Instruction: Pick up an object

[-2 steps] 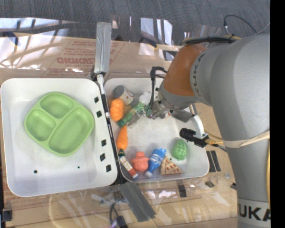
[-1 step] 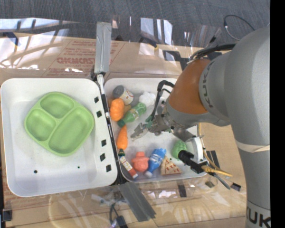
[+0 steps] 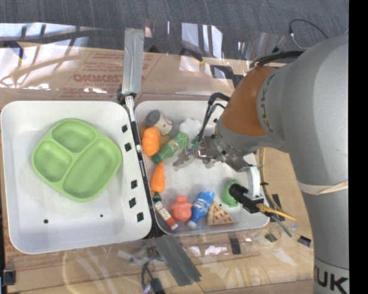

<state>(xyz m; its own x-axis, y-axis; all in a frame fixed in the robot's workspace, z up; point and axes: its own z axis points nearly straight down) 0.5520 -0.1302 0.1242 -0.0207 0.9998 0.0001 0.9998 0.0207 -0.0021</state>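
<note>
toys crowd the right bin [image 3: 257, 220]: an orange piece [image 3: 150, 141] and a green bottle [image 3: 172, 147] at its left, a carrot [image 3: 158, 178] below them, a red figure [image 3: 181, 208], a blue figure [image 3: 202, 205] and a pizza slice [image 3: 219, 215] along the near wall. the end effector [image 3: 193, 155] sits low over the bin's middle, just beside the green bottle, probably lining up a grab there; whether it grips anything i cannot tell. the left bin [image 3: 24, 225] carries a green divided plate [image 3: 77, 158].
</note>
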